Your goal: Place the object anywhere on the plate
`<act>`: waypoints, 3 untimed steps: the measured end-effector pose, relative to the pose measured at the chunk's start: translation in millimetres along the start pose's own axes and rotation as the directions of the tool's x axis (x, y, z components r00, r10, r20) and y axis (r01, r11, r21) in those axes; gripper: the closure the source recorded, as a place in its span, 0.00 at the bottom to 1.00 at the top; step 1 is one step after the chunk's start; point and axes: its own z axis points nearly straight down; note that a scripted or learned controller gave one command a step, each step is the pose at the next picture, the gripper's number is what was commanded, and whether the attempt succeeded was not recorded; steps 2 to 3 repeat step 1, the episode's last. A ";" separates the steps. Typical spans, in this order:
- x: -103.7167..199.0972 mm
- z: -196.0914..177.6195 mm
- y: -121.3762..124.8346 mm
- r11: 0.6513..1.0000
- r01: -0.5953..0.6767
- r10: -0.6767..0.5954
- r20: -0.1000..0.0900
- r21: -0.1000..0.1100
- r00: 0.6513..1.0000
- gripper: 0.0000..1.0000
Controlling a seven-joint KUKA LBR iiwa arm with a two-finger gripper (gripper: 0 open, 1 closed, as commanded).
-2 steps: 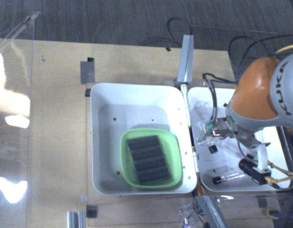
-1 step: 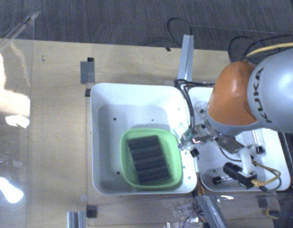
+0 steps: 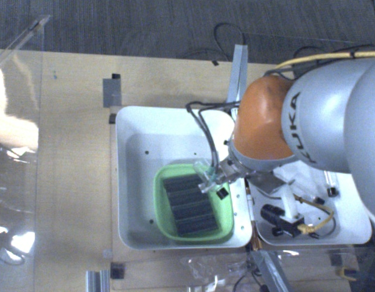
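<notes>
The dark ridged object (image 3: 189,205) already lies on the green plate (image 3: 163,178); the hand (image 3: 210,178) hovers above, grip unreadable.

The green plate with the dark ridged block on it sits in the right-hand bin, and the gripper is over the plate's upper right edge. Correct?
Not quite. The green plate, carrying the dark ridged block, sits in the left bin, not the right one, as the camera view shows. The gripper is over the plate's upper right edge as you say.
</notes>
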 end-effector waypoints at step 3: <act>-0.3 -0.1 0.0 1.000 -0.001 0.001 0.000 0.000 1.000 0.00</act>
